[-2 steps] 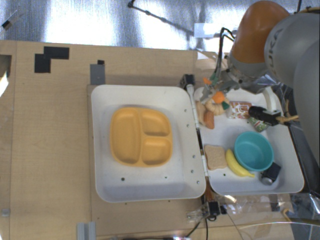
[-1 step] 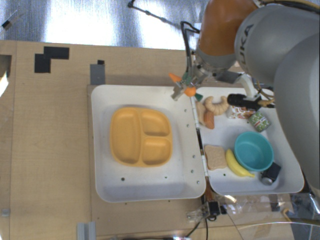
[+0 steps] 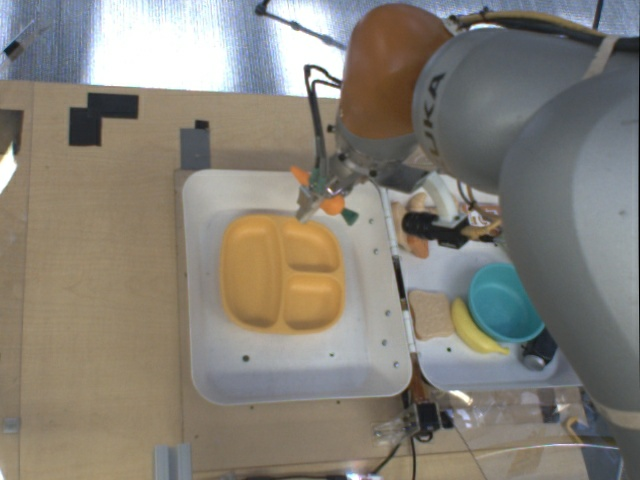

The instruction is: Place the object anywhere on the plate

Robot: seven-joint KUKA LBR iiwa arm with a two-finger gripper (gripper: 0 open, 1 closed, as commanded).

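- Nearest the camera is the grey arm [image 3: 540,118], with its orange band, which fills the upper right and reaches in over the two bins.
- The gripper [image 3: 322,196] hangs at the plate's far right corner, just above the rim; whether the jaws are apart or together I cannot tell, as their tips are small and mixed with the thing there.
- A small orange and green object [image 3: 334,208] sits right at the gripper's tip, at the plate's far edge. It looks like a toy carrot, but I cannot tell whether it is held or resting.
- The yellow plate [image 3: 282,273], with three compartments, lies in the middle of the left bin [image 3: 300,378], and its compartments look bare.
- My judgement: the task is near its end but not done. The object has reached the plate's edge; it remains to be let go inside the rim.
- Right of the plate, in the right bin [image 3: 445,368], lie a slice of bread [image 3: 432,314], a banana [image 3: 472,332], a teal bowl [image 3: 503,301] and some small items I cannot name.
- The surface [image 3: 90,298] is pale wood, with black patches [image 3: 100,116] well beyond the plate's far left. Past it is a grey floor [image 3: 150,18] with cables.
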